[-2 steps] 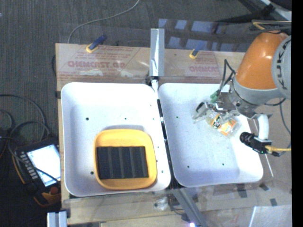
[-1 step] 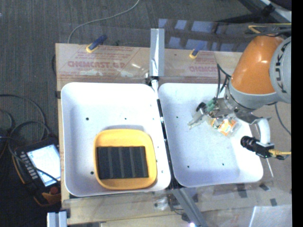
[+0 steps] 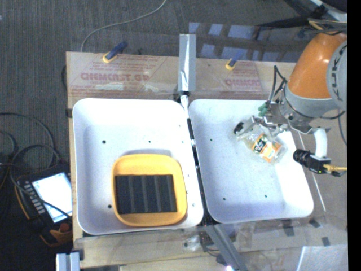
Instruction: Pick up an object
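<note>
- Since the arm comes in from the right of the frame, we start at the gripper [image 3: 269, 122], hanging over the upper right part of the right bin [image 3: 225, 174]. We honestly can't tell from this angle how it's set, or whether it has anything.
- The thing to grab looks like the crinkly clear packet [image 3: 262, 143] with orange and black bits, lying just below and a touch left of the gripper, maybe touching it.
- Its long axis seems to run diagonally, upper left to lower right.
- Room-wise: the packet sits well off the bin's walls, and there's plenty of bare white floor to its left and below.
- Over in the left bin [image 3: 96, 123], lower centre, there's a yellow tray [image 3: 149, 167] with a dark slatted insert, well apart from all this.
</note>
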Controlling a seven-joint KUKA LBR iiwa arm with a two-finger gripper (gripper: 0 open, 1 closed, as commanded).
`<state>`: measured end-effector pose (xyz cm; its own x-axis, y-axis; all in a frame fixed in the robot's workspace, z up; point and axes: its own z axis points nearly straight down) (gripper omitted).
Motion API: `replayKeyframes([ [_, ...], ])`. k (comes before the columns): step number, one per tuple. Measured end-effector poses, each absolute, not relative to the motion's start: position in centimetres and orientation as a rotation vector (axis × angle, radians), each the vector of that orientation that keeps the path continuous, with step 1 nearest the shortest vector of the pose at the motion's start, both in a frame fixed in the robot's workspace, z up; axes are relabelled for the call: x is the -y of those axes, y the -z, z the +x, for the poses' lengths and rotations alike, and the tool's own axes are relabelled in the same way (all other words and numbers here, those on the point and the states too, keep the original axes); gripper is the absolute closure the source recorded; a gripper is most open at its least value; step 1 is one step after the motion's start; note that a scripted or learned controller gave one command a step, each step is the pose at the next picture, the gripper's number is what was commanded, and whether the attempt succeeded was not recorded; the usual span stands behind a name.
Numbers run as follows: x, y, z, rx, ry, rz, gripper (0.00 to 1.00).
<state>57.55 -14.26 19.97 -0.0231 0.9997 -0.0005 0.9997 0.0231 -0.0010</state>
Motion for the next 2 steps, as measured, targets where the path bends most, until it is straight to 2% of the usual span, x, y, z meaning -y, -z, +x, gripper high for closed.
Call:
replayKeyframes([
  [1, 18.89, -9.52, 60.64, 2.328, 0.001, -2.116, 0.0],
  [2, 18.77, -10.49, 60.7, 2.328, 0.004, -2.115, 1.0],
])
